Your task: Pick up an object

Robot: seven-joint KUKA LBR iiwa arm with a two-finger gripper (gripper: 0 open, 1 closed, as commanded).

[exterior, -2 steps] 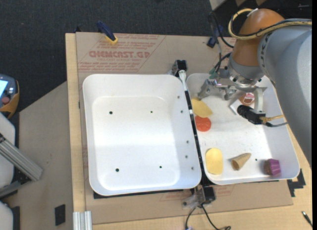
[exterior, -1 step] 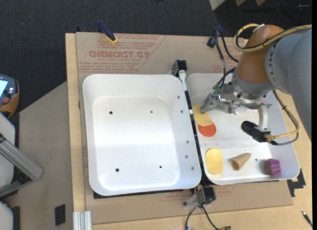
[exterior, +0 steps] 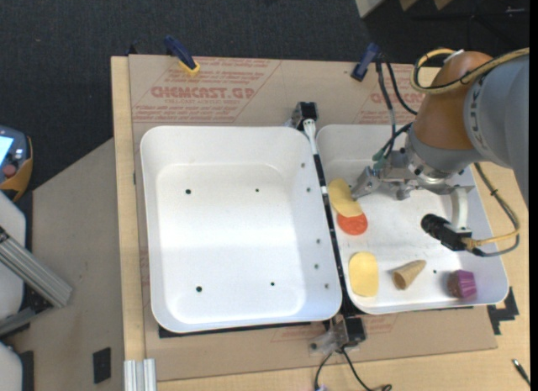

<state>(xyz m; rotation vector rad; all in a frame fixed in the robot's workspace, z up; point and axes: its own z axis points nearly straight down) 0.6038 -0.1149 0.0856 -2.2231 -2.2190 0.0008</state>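
Observation:
The right bin [exterior: 496, 276] holds several small objects. A yellow oblong piece [exterior: 341, 198] lies against the bin's left wall, with a red round piece [exterior: 352, 224] touching its lower end. A pale yellow block [exterior: 363, 273], a tan cone [exterior: 409, 274] and a purple knob-like piece [exterior: 461, 282] lie along the bin's front. My gripper [exterior: 388, 181] hangs over the middle of this bin, just right of the yellow oblong piece and apart from it. The grey wrist and orange band hide most of it from above.
The left bin [exterior: 160, 213] lies beside the right one, divided from it by a black rail [exterior: 324, 204]. A black part with a yellow cable [exterior: 445, 231] hangs below the wrist over the right bin. Blue clamps [exterior: 181, 55] hold the cardboard base at the back.

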